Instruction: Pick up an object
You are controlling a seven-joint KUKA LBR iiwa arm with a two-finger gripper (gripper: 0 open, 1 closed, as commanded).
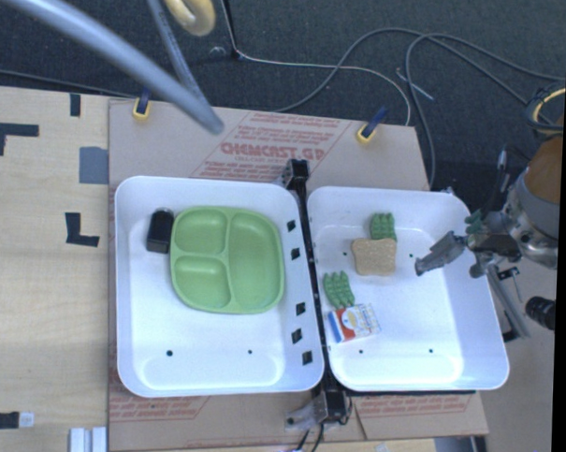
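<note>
Cardboard-topped bench (268, 140): gripper (438, 253), finger state unclear, hovers at right bin (464, 364) beside untouched sponge (373, 257); nothing lifted yet.

Dark blue-grey carpet floor (384, 56) across the top, 10 to 2 o'clock. Thin cables (385, 37) loop over it at 1 o'clock. Light wood bench (38, 257) at 9 o'clock with black tape marks (77, 230) and a grey patch (94, 162). Brown cardboard sheet (268, 140) with red print at 12 o'clock, held by two yellow clamps (141, 108) at its top edge. Grey pole (104, 39) blurred, slanting from 11 o'clock. Light even, soft.
</note>
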